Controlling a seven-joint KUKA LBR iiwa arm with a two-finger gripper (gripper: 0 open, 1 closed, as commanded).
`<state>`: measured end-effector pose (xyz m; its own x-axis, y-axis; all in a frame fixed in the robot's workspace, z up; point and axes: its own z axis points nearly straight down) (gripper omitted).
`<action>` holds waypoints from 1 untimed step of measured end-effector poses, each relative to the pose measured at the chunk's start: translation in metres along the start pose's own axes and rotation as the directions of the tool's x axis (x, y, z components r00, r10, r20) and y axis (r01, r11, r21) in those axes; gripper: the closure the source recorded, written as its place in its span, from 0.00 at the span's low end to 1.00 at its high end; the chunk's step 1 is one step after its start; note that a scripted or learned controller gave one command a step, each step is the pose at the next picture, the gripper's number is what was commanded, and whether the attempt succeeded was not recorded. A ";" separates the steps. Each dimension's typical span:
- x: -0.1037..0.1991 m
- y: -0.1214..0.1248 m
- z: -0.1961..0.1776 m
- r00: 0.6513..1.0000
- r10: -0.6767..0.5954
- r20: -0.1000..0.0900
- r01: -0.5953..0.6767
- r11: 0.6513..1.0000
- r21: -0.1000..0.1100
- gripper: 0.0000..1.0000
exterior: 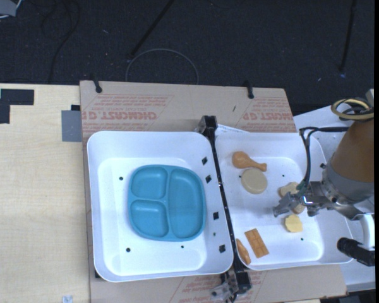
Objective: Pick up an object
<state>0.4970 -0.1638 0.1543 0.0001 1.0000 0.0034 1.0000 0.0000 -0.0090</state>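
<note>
gripper low in the right bin, among the toy food

the gripper (289,206) sits just above a yellow piece (294,223) near the right bin (275,257) edge; i cannot tell how wide it stands. best to centre over the piece before closing, avoiding the tan disc (254,182).

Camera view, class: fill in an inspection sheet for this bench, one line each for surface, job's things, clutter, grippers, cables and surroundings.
Surface: cardboard sheet on a pale wooden bench, bearing two white bins side by side.
Job's things: right bin holds a drumstick-shaped piece, a tan disc, a yellow chunk, an orange bar and an orange stick.
Clutter: blue divided plate in the left bin.
Grippers: gripper low in the right bin beside the yellow chunk; state of the jaws cannot be told.
Cables: black cable by the arm; yellow coil.
Surroundings: dark floor with cords.
</note>
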 end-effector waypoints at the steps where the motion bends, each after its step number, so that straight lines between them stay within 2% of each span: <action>1: 0.008 0.005 0.048 1.000 0.003 0.001 -0.003 1.000 -0.003 0.00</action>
<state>0.5011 -0.1555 0.1060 0.0026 1.0000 0.0028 1.0000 -0.0026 -0.0057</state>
